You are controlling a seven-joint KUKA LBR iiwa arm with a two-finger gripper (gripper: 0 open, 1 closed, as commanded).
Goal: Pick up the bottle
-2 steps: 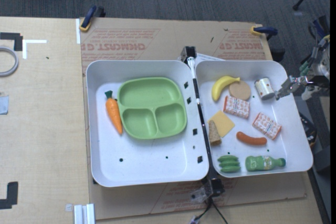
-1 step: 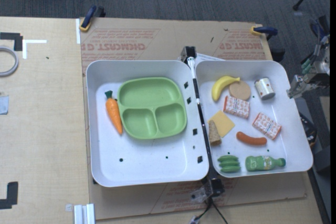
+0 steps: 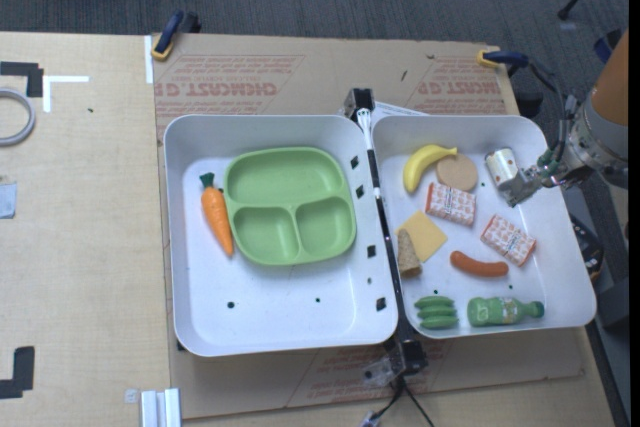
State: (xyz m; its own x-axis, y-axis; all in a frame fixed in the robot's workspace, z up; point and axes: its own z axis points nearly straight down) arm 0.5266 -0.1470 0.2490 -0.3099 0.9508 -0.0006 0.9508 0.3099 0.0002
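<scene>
My two-finger metal gripper hangs over the upper right part of the right-hand shallow white bin, near a small white cylinder (open or closed, I cannot tell from this angle). The green plastic bottle lies on its side at that bin's front edge, just beside the green pea pods, well apart from my gripper. Left bin holds a green divided plate and an orange toy carrot.

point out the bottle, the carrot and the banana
green bottle [image 3: 503, 311], camera view, middle of its body
carrot [image 3: 217, 219], camera view, orange body
banana [image 3: 426, 163], camera view, middle of its curve
</scene>
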